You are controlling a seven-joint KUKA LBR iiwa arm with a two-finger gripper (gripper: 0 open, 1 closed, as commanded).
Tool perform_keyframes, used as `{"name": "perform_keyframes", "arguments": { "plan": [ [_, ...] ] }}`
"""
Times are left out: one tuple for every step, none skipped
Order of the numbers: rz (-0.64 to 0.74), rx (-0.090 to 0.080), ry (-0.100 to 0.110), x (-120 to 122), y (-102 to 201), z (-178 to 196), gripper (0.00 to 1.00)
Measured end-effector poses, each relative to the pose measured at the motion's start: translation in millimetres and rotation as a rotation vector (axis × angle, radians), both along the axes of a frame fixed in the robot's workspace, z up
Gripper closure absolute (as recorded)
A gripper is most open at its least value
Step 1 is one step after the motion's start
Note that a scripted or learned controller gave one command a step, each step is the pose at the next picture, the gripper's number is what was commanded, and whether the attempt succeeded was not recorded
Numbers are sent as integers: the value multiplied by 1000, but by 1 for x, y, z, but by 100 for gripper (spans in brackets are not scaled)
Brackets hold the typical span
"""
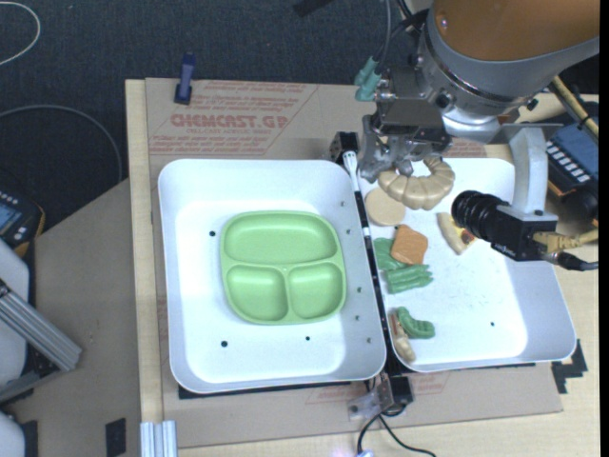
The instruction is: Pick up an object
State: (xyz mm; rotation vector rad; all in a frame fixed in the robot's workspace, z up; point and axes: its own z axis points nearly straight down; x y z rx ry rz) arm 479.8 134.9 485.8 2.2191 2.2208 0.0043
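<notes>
My gripper (407, 160) hangs over the far left corner of the right bin (495, 298). Directly below it lies a beige, curved, ridged toy (425, 188), and I cannot tell whether the two touch. A beige disc (383, 208) rests beside that toy, against the bin's left wall. Nearer the camera are an orange-brown block (410, 246), a bunch of green bean-like pieces (402, 274), a small green piece (417, 327) and a pale piece (402, 347). A small beige piece (451, 232) sits by the black cylinder.
The left bin (190, 217) holds a green divided plate (283, 266). A black cylinder (497, 221) on a white bracket juts over the right bin from the right. The arm's grey and orange body (504, 27) looms over the far right. A blue clip (185, 79) stands on the cardboard behind.
</notes>
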Motion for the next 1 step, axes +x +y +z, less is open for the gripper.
{"name": "perform_keyframes", "arguments": {
  "plan": [
    [0, 0, -2, 1, 0, 10, 100]
  ]
}}
